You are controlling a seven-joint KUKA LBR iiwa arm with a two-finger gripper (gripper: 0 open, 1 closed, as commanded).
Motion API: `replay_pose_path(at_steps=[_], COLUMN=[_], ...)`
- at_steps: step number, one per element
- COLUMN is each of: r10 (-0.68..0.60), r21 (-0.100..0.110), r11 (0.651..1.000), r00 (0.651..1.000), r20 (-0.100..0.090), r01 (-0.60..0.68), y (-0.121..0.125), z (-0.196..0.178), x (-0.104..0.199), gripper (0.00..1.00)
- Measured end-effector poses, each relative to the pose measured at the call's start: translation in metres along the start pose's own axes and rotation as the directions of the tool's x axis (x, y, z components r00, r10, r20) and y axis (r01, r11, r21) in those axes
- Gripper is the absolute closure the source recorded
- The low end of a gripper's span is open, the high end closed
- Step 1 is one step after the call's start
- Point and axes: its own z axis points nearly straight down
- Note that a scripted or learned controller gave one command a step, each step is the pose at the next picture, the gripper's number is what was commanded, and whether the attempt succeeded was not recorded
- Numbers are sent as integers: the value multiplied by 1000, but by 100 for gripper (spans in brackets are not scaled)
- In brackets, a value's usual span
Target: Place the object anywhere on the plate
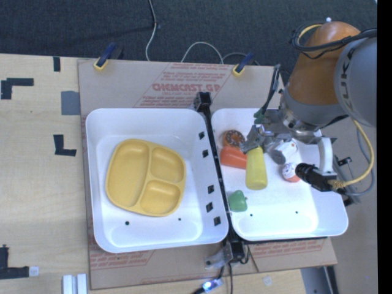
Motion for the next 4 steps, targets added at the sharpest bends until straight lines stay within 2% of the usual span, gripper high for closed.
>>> replay_pose_path(at_steps=[1,2,3,4], r10=[0,0,1,3], r21=[2,4,2,0], r11=[1000,1000,1000,1000], r00=[1000,1000,1000,1000], r20=[1,1,2,1], r01=[0,0,-1,-3], y=[13,8,14,31], z=[15,28,37,26], x=[58,112,167,191], gripper=[100,100,100,100])
